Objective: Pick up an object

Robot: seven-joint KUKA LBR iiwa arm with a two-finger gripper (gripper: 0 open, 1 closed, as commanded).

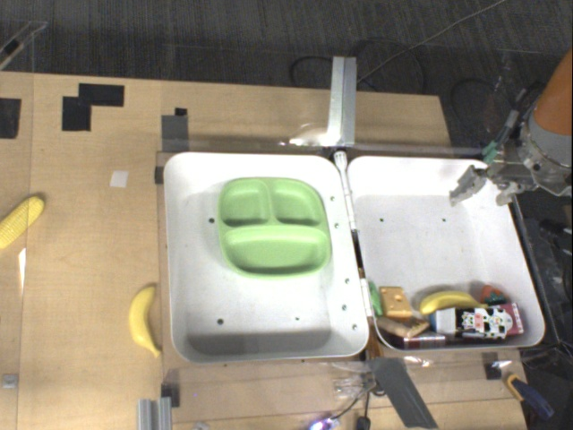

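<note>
Several small objects lie crowded in the near corner of the right bin [448, 240]; the banana [445, 302] looks light and smooth, best taken across its middle; the gripper [483, 184], apparently spread and empty, hovers far above.

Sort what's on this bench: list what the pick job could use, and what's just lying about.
For the job:
gripper
right bin
banana in the bin
cluttered small items beside it

Lying about:
green divided plate
left bin
banana on the bench
corn cob
</note>
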